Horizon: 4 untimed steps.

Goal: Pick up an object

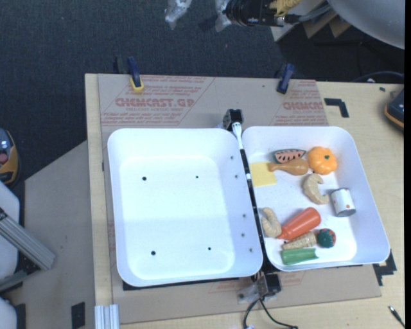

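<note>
The right bin holds several toy foods: a watermelon slice, an orange pumpkin, a drumstick, a yellow cheese square, a beige curved piece, a silver can, an orange-red carrot, a lumpy tan piece, a red-and-green ball and a green stick. My gripper hangs blurred at the top edge, high above the dark floor beyond the bench and far from both bins. Its pale fingers stand apart with nothing between them.
The left bin lies beside the right one, their rims touching at the middle. Both rest on a cardboard sheet held by blue clamps at the back. Grey frame parts stand at the far left.
</note>
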Each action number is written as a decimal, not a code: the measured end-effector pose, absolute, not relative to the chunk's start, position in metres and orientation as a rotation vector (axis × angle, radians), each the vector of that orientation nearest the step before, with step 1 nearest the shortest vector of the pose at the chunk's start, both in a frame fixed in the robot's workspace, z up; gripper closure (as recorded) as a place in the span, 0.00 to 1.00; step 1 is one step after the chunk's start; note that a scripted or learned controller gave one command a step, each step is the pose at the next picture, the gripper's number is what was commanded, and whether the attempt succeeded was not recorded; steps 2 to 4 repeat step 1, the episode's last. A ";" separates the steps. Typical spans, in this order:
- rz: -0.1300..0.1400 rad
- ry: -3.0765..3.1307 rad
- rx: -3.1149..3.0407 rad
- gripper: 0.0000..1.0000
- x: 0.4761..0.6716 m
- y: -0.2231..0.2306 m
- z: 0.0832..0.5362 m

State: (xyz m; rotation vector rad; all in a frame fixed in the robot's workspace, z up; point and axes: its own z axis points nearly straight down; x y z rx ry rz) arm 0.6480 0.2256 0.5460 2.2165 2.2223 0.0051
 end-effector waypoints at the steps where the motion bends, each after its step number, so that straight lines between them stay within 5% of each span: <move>1: 0.011 2.222 2.213 1.00 0.648 0.227 0.557; 4: 0.011 2.222 2.213 1.00 0.648 0.227 0.557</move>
